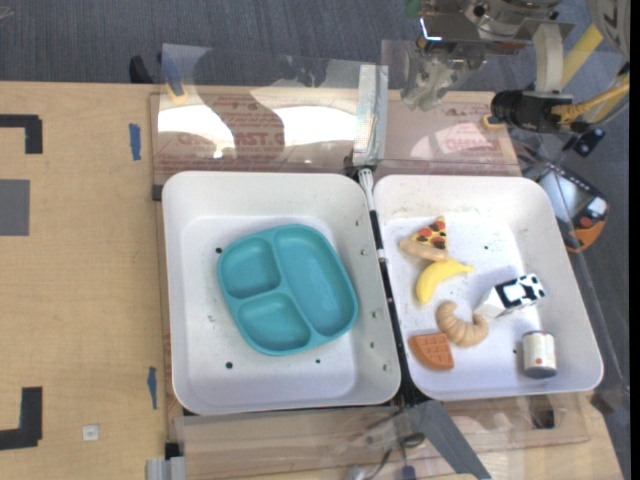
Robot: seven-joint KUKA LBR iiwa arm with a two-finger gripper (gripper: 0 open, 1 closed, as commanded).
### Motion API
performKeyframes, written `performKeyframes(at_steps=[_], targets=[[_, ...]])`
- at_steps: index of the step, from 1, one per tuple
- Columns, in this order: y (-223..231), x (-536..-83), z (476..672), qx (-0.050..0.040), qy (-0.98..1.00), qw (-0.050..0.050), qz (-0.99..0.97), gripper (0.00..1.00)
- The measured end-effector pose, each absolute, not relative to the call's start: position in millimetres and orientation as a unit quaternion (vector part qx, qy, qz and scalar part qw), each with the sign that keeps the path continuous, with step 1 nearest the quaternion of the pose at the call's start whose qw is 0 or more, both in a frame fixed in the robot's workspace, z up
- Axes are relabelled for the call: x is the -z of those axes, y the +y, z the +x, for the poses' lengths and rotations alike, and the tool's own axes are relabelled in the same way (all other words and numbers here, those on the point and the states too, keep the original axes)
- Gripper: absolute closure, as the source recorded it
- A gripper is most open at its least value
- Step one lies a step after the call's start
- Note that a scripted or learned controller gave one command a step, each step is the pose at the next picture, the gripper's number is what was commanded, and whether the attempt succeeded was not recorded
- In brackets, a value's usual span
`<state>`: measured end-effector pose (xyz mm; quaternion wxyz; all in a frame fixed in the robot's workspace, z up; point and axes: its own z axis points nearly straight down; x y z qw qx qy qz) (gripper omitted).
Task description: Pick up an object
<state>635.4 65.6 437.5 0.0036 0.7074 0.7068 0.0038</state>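
Toys were all sitting in the right bin (560, 228), nothing picked up. From the far end to the near end of that bin: a pizza slice (428, 239) near the divider, a banana (436, 278) just in front of it, then a croissant (462, 325), and a waffle piece (432, 351) close to the bin's near-left corner. Off to the right of those were a little black and white toy (518, 293), looked like a cow but it was too small to be sure, and a small silver can (538, 353) lying near the near-right corner. The croissant and the waffle piece were practically touching, everything else had a bit of space around it.

The left bin (190, 218) had 1 thing in it, a teal divided plate (287, 288) with 3 compartments, sitting a bit skewed in the middle.

The gripper (428, 80) was up at the far edge, hanging over the cardboard behind the right bin, well apart from all the toys. Nothing was between its fingers, and they looked close together, but honestly I couldn't tell from that angle whether it was open or closed. The tabletop (70, 298) to the left was plain wood with some black and blue tape marks.
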Motion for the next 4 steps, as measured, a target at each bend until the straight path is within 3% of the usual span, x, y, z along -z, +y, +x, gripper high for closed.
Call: performKeyframes(at_steps=[1, 2, 3, 4], targets=[[176, -271, 616.1, 0.0074, 0.71, -0.005, 0.704, 1.0], [140, -261, 531.7, 0.0026, 0.706, -0.001, 0.708, 1.0], [83, -299, 515.1, 0.0001, 0.706, 0.001, 0.709, 1.0], [56, -407, 552.2, -0.0029, 0.706, 0.003, 0.708, 1.0]])
